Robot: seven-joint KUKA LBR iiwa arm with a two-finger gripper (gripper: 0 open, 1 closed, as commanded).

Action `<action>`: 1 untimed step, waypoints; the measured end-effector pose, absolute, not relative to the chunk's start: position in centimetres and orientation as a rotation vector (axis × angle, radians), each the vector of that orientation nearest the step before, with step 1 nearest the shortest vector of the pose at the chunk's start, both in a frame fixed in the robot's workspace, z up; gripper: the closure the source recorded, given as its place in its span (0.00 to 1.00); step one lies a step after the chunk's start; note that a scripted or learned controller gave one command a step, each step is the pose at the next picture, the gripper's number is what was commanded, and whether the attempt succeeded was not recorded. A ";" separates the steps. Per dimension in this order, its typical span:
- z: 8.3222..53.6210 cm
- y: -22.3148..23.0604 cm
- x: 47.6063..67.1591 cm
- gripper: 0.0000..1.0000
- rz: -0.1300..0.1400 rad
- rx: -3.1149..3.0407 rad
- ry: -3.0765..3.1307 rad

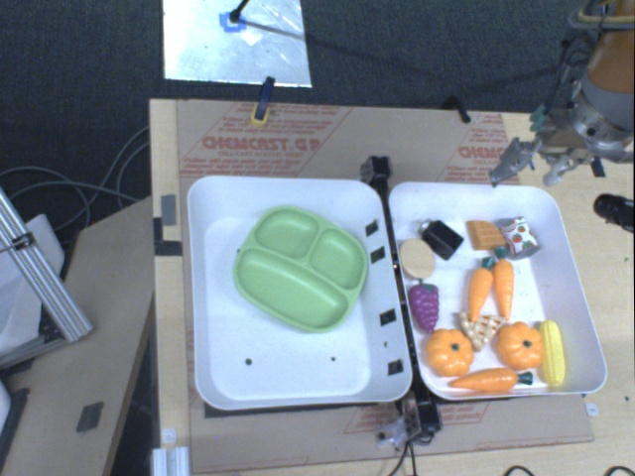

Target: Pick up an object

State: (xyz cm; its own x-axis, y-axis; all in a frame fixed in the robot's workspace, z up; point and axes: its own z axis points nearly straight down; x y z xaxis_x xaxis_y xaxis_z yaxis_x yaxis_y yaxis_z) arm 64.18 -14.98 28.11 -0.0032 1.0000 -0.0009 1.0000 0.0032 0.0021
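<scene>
Camera view shows the gripper [529, 164] hanging over the desk [298, 137] just beyond the far edge of the right bin [575, 266], its jaws spread apart with nothing between them; the arm [605, 77] enters from the upper right. Every pickable object lies in the right bin, so the task's things all sit toward the near side and slightly left of the jaws; the closest candidates are the tan cracker block [485, 234] and the small patterned toy [519, 236], just inside the far rim, almost directly below the jaws in the picture. The two upright carrots [480, 292] [504, 284] lie with their long axes running far-to-near, while a third carrot [486, 379] lies crosswise along the near wall.

Counted: three carrots; two pumpkins [448, 351] [520, 343]; one corn cob [552, 351]; one bunch of purple grapes [424, 305]; one black block [442, 238]; one pale round piece [417, 260]; one pizza-like wedge [482, 329]. The left bin [218, 365] holds one green divided plate [301, 268], well apart from the jaws. My judgement is that a short drop forward into the bin's far side would reach the cracker block first.
</scene>
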 end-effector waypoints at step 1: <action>22.2 -15.3 63.9 0.00 0.001 2.219 2.222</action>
State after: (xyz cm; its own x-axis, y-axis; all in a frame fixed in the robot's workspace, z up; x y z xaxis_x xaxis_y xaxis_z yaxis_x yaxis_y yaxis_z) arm 63.88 -15.28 22.17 -0.0014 1.0000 -0.0005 1.0000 0.0014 0.0010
